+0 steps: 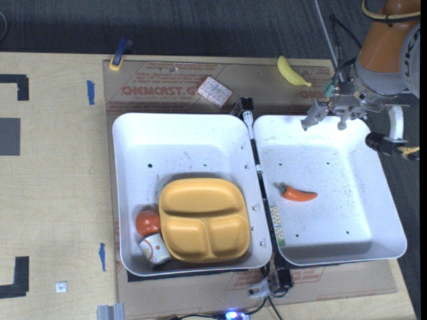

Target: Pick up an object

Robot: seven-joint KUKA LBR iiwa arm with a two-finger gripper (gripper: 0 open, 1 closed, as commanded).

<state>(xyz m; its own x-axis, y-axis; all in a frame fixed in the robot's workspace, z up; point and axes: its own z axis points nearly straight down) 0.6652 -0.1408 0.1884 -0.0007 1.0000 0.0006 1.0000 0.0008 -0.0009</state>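
An orange chili pepper [297, 193] with a green stem lies in the middle of the right bin [373, 199]. In the left bin [133, 145] sits an overturned yellow divided tray [203, 217]. A red-orange ball [147, 222] and a small white and orange can [155, 248] are tucked against the tray's left side. My gripper [328, 118] hangs above the far edge of the right bin, well behind the pepper. Its two fingers are spread apart with nothing between them.
A yellow banana [292, 71] lies on the cardboard behind the right bin. A small patterned card [214, 91] rests behind the left bin, with a blue and yellow clip [119, 53] at the board's far left corner. Cables trail at the front edge.
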